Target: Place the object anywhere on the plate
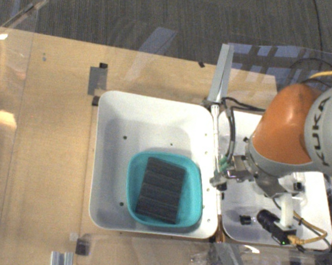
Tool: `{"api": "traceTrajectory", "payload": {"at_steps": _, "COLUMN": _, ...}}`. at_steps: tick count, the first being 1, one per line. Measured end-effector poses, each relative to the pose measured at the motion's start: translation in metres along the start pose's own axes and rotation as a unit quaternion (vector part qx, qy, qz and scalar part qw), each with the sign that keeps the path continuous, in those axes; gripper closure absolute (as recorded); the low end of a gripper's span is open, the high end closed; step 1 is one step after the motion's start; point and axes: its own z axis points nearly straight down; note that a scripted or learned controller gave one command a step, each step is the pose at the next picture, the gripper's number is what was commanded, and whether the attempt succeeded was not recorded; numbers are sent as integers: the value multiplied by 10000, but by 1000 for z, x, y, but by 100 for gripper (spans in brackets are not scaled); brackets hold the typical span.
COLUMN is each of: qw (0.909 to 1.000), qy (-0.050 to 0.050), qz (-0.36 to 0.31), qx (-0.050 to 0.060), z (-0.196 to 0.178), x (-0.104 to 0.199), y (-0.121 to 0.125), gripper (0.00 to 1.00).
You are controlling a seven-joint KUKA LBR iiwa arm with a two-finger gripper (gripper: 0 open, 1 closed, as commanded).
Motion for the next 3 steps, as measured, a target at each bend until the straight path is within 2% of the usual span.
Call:
{"api": "traceTrajectory", "payload": {"at_steps": 1, "qw": 10000, "qy": -1, "qz": 2, "qx": -1, "z": 0, "x": 0, "y": 0, "gripper": 0}}
{"api": "traceTrajectory", "payload": {"at_steps": 2, "qw": 9996, "qy": -8, "qz": 272, "qx": -21, "z": -49, "x": -28, "y": -16, "gripper": 0}}
{"api": "traceTrajectory", "payload": {"at_steps": 3, "qw": 9984, "qy": 1, "qz": 563, "qx": 1, "z": 8, "x": 54, "y": -1, "gripper": 0}}
